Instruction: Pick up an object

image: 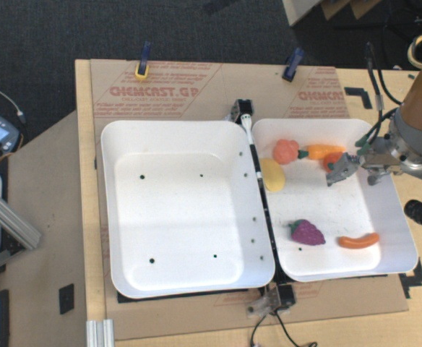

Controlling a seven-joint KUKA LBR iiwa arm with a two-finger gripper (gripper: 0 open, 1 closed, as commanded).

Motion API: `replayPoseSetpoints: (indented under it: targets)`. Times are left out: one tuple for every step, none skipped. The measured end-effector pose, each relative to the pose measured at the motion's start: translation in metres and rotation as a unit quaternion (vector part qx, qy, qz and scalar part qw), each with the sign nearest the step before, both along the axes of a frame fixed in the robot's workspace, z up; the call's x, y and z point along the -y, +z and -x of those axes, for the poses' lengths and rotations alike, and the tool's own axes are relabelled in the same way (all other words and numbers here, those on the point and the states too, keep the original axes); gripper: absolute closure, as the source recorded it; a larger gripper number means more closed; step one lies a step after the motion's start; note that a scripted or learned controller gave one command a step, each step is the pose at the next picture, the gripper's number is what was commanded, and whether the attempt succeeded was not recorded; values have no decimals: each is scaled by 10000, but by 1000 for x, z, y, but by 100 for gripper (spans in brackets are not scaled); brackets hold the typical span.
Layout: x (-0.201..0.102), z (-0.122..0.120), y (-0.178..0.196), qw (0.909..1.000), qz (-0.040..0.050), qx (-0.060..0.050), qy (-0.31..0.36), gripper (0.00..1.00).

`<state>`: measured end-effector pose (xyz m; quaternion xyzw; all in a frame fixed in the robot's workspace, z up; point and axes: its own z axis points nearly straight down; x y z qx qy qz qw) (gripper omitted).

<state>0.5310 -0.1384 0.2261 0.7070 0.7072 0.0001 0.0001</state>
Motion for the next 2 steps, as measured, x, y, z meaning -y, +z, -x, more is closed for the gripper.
replayPoseSetpoints:
  targets:
    - [-54,55,-44,10000,-22,-47,15,0]
    - [-38,39,-145,10000,-9,-6,-14,0]
